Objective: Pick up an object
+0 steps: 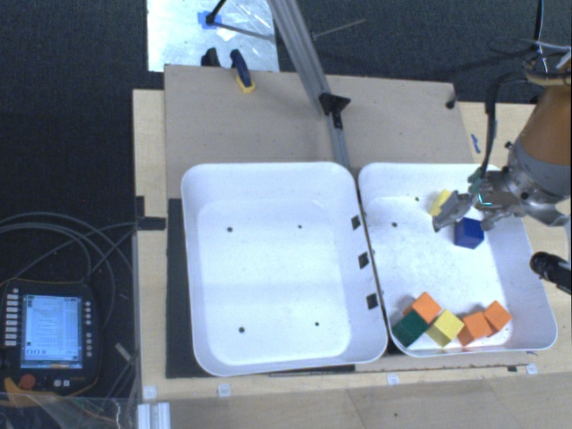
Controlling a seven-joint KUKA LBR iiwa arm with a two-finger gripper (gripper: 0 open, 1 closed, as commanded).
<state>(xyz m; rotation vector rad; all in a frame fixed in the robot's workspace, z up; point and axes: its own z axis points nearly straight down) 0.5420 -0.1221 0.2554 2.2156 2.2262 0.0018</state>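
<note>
A tan bench set on dark carpet carries two shallow white bins side by side, with a teach pendant and its cables lying on the floor at lower left. The left bin shows bare white floor from wall to wall. The right bin holds all the blocks, leaving open floor through its middle and left half. The grey arm, orange-banded, reaches in from the right over the right bin's upper part. Its gripper hangs low at the upper right of that bin, fingers slightly apart, with a blue block just below them and a yellow block just beside them on the left; whether either block sits between the fingers cannot be told. Along the bin's near wall, well apart from the gripper, cluster an orange block, a dark green block, a second yellow block and two more orange blocks.
</note>
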